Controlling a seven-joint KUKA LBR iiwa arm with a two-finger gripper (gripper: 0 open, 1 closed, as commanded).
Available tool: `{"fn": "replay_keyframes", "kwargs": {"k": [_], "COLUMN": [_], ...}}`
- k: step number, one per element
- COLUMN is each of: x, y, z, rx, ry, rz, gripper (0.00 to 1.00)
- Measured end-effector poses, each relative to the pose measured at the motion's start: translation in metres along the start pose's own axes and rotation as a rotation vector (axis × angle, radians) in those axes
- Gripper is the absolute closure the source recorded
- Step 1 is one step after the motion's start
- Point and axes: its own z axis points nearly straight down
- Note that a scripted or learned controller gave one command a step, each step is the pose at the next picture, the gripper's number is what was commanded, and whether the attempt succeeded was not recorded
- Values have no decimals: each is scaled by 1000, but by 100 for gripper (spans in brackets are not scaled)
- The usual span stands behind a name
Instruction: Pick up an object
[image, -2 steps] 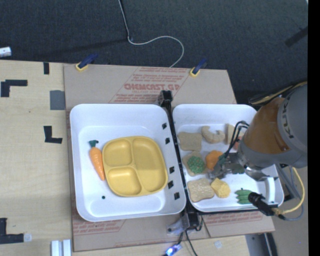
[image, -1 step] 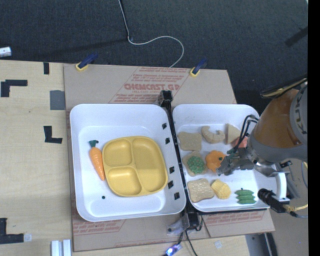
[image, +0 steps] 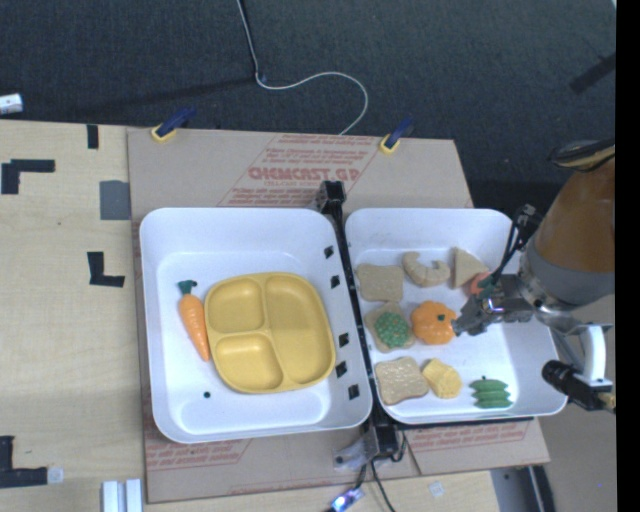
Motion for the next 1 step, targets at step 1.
{"fn": "replay_keyframes", "kwargs": {"k": [1], "x": [0], "y": [1], "z": [-24], "rx": [1], "ry": [1], "rz": [0], "gripper": [100]}}
